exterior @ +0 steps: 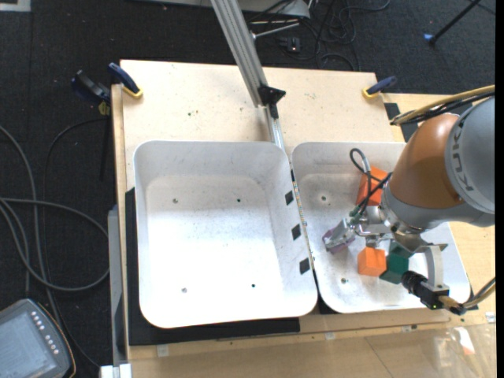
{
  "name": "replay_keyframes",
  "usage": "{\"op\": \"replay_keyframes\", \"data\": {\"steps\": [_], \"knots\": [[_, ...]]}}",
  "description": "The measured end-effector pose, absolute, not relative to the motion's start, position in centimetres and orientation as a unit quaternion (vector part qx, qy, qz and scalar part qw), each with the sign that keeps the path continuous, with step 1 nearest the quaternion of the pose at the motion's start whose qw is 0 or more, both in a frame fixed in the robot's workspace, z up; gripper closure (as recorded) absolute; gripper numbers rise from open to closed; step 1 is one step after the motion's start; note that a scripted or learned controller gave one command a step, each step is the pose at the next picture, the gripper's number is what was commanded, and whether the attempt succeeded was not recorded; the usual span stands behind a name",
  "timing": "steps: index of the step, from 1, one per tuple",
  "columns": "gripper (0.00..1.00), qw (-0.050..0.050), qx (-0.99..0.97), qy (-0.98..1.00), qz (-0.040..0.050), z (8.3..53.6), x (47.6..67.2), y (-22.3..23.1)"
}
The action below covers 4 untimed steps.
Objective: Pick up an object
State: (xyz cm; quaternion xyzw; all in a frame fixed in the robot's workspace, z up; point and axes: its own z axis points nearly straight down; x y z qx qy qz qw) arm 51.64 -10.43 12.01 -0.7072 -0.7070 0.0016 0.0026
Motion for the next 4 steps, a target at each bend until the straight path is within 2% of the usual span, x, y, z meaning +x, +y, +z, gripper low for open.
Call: {"op": "replay_keyframes", "data": {"steps": [1,2,3,4], "knots": [[0.0,0.0,-0.708,-0.707,0.0002,9.4,51.7,-10.4],[1.0,-0.001,-0.707,-0.707,-0.0007,10.6,51.8,-10.4],[1.0,-0.003,-0.706,-0.708,-0.0018,16.8,51.6,-10.6],[1.0,-0.003,-0.706,-0.708,-0.0015,21.2,51.9,-11.1]]}}
